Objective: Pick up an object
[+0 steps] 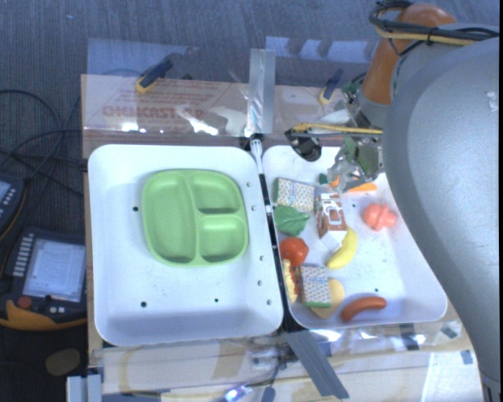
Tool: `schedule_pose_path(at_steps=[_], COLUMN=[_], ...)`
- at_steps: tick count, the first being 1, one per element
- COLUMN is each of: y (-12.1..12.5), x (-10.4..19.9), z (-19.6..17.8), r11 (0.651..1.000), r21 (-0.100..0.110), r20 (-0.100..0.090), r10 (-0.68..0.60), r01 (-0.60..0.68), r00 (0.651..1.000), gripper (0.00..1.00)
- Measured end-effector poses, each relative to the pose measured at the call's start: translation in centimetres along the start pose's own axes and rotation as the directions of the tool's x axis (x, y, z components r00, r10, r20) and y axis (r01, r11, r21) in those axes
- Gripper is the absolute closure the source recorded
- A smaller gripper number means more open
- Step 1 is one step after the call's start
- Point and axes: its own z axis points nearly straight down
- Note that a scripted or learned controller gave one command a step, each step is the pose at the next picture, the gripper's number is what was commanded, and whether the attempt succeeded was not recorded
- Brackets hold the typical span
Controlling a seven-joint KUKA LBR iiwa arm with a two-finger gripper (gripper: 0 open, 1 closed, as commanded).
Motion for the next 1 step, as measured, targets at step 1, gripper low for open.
schedule_pose_path(at_steps=[1], y=[-0.03], x=[-0.06], z=[-0.73], r11=[1.000], r21=[0.003], r20=[0.005], r10=[-0.006], r01=[0.006], r00=[1.000], gripper=[1.00])
